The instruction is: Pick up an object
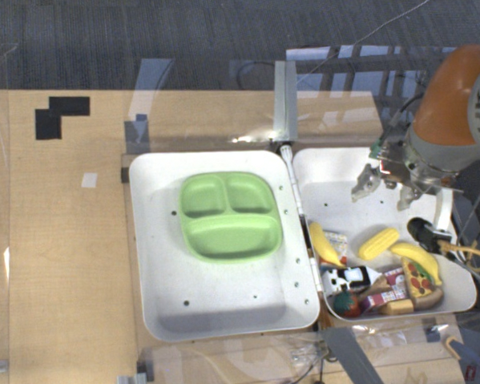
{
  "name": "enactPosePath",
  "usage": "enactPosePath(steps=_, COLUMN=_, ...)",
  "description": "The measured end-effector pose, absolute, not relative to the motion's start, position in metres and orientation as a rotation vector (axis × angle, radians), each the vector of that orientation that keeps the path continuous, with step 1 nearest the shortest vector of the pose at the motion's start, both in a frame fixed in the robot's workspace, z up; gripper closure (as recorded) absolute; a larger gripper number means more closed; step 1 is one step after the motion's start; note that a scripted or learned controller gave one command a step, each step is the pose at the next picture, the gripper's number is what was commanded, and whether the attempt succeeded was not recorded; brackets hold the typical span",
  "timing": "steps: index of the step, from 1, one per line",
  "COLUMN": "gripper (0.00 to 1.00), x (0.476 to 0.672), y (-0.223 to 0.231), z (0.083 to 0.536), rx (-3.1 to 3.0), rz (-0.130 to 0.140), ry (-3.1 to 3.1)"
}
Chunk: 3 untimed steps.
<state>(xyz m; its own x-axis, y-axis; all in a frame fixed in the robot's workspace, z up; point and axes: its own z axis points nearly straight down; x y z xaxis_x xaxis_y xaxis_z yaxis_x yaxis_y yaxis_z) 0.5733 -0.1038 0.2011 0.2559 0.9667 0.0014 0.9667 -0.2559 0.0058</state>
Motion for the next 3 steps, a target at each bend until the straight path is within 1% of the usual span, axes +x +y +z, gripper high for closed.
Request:
enactPosePath(steps=1, gripper=0.00, x=0.576, y=-0.113, z=0.278, rx=2.422, rz=0.007, ry=1.993)
enactPosePath(steps=2, gripper=0.00, x=0.563, y=-0.125, z=0.253, rx=2.483, rz=0.006, ry=1.920)
enactPosePath(steps=3, gripper=0.00, x=0.523, y=-0.159, z=0.201, rx=2.430, rz=0.003, ry=1.987)
